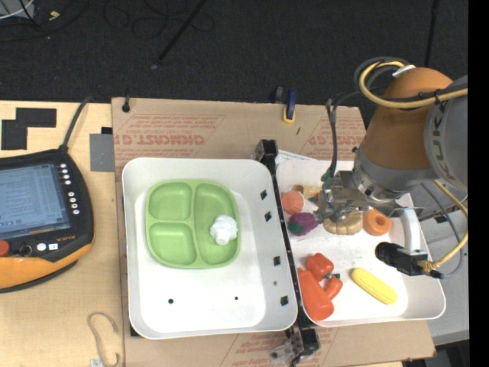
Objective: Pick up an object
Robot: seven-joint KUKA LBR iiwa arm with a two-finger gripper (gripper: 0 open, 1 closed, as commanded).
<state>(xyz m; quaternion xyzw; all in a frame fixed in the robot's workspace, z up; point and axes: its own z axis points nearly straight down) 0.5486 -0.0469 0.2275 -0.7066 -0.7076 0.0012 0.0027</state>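
at right of center in the frame, the gripper [334,202] is hovering over a tan round piece [344,222]; fingers' state i cannot tell; descending squarely, avoiding the purple toy [303,222], seems wise.

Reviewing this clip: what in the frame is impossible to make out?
- Gripper: in the camera view it sits low in the right bin under the arm's wrist; its state is unreadable.
- Tan round object: partly covered by the gripper, so contact is unclear.
- Small yellowish item beside the pink object: too small to identify.
- White lump in the green tray: too blurred to name.
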